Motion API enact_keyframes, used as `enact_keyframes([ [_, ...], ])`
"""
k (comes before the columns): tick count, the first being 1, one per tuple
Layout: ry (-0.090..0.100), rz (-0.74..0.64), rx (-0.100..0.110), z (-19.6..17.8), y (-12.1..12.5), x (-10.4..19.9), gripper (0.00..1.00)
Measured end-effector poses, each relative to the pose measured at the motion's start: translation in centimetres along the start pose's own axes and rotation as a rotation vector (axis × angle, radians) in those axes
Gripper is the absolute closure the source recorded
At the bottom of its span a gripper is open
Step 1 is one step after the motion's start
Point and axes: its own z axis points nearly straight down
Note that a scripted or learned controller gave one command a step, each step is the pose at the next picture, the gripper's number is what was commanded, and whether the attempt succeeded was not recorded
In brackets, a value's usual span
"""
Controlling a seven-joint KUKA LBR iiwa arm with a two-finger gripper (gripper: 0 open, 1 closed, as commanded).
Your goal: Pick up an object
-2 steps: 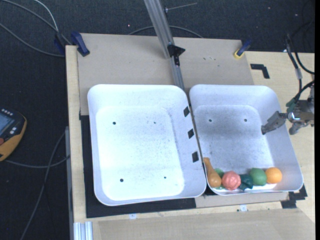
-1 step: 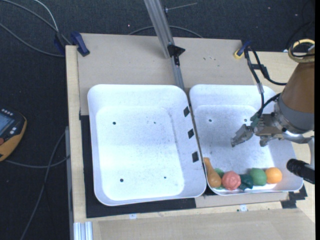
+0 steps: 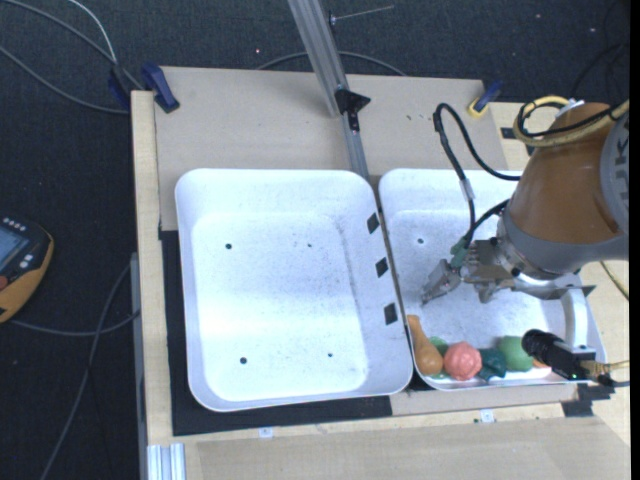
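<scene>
Several small toys lie along the near edge of the right bin [image 3: 420, 193]: an orange carrot-shaped piece [image 3: 424, 347], a pink ball [image 3: 461, 360] and a green piece [image 3: 512, 352] with a bit of blue beside it. My gripper [image 3: 460, 289] hangs over the middle of the right bin, a little behind the toys. It is open, with its grey fingers [image 3: 436, 285] spread apart and only bare bin floor between them. The orange-banded wrist [image 3: 565, 203] covers the bin's right side.
The left bin [image 3: 195, 203] sits beside the right one, with black clips on the shared wall [image 3: 381, 266]. A slanted metal rail [image 3: 318, 38] crosses the back of the bench. A black cable [image 3: 455, 158] loops over the right bin's back.
</scene>
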Motion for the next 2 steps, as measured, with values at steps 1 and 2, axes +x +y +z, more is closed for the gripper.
enact_keyframes([
  [1, -0.001, 0.004, -0.004, -1.2, 0.0, -0.2, 1.0],
  [2, 0.0, -0.001, -0.003, -1.6, 0.1, 5.3, 1.0],
])
